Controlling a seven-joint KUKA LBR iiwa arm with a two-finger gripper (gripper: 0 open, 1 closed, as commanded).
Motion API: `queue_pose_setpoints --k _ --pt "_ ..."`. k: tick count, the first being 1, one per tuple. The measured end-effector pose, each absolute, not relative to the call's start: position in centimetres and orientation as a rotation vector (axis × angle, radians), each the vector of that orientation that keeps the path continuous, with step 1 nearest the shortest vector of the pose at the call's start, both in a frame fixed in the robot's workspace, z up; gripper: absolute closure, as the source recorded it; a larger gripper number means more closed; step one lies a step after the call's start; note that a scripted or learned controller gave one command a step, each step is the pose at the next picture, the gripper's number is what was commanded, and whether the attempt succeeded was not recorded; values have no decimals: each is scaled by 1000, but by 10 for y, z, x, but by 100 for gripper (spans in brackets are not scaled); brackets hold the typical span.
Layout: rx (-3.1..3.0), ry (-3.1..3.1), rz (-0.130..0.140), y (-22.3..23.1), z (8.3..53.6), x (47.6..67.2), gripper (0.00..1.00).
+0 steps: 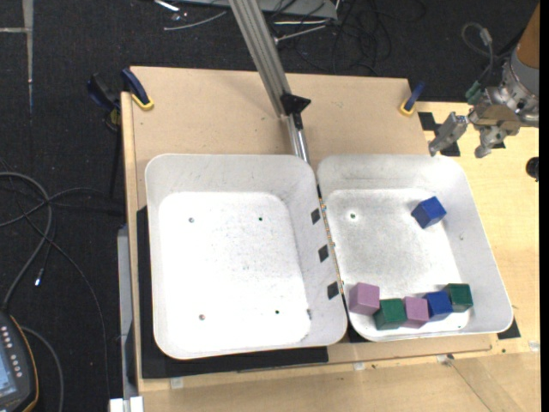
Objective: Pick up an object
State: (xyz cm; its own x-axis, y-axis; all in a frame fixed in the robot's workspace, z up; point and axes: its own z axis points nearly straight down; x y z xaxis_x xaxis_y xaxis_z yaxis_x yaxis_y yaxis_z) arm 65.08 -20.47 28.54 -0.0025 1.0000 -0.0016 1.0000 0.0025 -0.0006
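Over on the left sits the shallow white left bin (163, 230), speckled across its floor, and just beside it the matching white right bin (480, 230) carries all the cubes; there is no writing that can be read on either. A lone blue cube (428, 212) lies tilted near the top, while a purple cube (365, 298), dark green cube (391, 313), lilac cube (416, 310), second blue cube (439, 304) and green cube (461, 296) crowd the bottom edge. Up at far right the two-finger gripper (468, 136) hangs beyond the bin's corner, fingers spread apart, gripping nothing.
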Motion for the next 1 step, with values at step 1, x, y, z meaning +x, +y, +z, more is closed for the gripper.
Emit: queue_pose_setpoints --k 1 --pt "2209 2212 10 -207 124 637 0"
